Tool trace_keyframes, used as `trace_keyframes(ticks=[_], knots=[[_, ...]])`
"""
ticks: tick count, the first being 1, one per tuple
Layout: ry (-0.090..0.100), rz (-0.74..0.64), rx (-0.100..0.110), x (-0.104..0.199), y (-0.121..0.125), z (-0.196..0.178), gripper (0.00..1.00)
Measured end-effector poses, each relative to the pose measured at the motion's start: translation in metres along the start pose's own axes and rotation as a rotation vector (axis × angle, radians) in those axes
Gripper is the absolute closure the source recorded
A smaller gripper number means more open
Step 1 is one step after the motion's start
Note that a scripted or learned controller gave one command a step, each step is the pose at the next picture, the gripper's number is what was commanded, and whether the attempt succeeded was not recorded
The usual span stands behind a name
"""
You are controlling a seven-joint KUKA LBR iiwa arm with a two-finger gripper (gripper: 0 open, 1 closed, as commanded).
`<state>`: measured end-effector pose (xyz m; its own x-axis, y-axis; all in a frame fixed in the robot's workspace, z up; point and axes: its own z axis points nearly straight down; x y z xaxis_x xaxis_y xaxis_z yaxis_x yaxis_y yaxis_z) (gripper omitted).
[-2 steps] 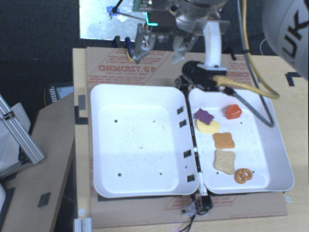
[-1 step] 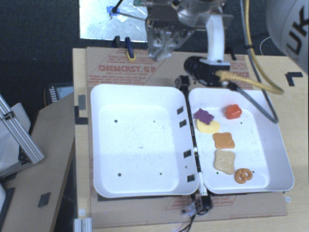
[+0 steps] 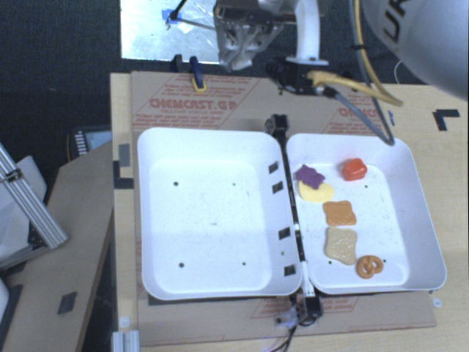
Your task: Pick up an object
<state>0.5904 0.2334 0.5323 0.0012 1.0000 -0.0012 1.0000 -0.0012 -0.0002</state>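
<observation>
Objects for picking all lie in the right bin (image 3: 421, 196), strung down its left half: a purple piece (image 3: 309, 174) near the inner wall, a yellow piece (image 3: 316, 192) touching it just below, a red block (image 3: 354, 169) off to the right near the far wall, then an orange square (image 3: 340, 213), a tan slice (image 3: 341, 246) and a pretzel (image 3: 369, 267) running toward the near corner. The purple and yellow pieces sit close to the divider (image 3: 287, 196) where the two bins meet, so there is little room on their left. The orange square and tan slice lie nearly edge to edge, and the pretzel is just beside the slice's lower right corner, near the near wall. The bin's right half is bare floor, which leaves open room on that side of every piece. The red block stands apart from the others. The left bin (image 3: 146, 218) shows only its white floor with a few dark dots. The gripper (image 3: 238, 46) hangs high at the top of the view, beyond the far edge of the bins and over the cardboard sheet (image 3: 205, 101), well apart from all the pieces; nothing is between its fingers, and whether they are spread or closed cannot be told from this slant.
</observation>
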Motion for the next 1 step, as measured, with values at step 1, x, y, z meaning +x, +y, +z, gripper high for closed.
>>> trace_keyframes(ticks=[1], knots=[[-0.005,-0.001,0.015,-0.0167,-0.0019,0.2391,1.00]])
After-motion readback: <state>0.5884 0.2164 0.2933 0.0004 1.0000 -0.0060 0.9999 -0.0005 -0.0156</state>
